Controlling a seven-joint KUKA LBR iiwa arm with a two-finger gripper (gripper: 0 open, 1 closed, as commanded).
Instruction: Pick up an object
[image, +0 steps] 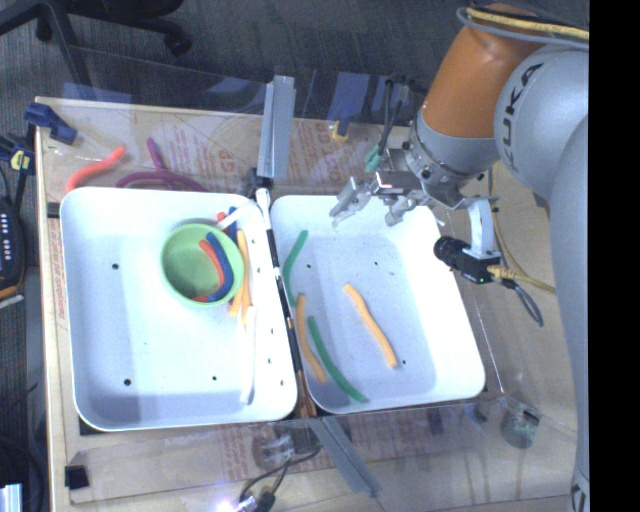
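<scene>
My gripper (372, 208) hangs over the far edge of the right bin (452, 340), its two metal fingers spread open with nothing between them. Below it in that bin lie an orange stick (371, 325) near the middle, a short green strip (293, 254) at the far left, a long green strip (334, 361) toward the near left, and a thin orange strip (307, 349) beside it. The left bin (130, 340) holds a green bowl (196, 262) with red and blue strips curled inside it and orange sticks (241, 275) against its right side.
Behind the left bin, an orange strip (96, 167) and purple cord (160, 181) lie on the bench. A grey upright post (277, 128) stands at the back between the bins. The arm's body fills the right side.
</scene>
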